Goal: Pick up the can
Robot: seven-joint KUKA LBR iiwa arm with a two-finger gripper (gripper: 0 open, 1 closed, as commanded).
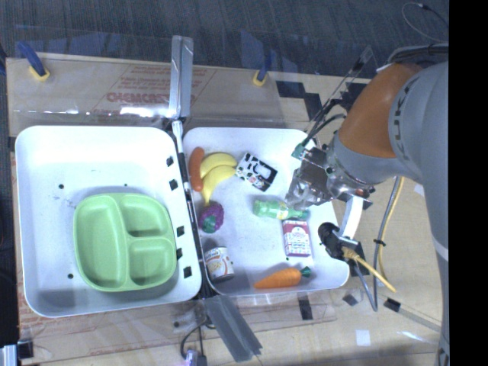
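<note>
Nearest the lens: orange-banded arm (381, 120), reaching in over the right bin (229, 137). Gripper (299, 197) low above a green bottle (268, 208), apparently not aimed at the target; grip impossible to judge. Can (218, 264) standing at the bin's front left corner, well apart, beside a carrot (279, 279). Green tray (126, 241) in the left bin (46, 147). Cardboard-topped bench (229, 82); dark floor behind.
</note>
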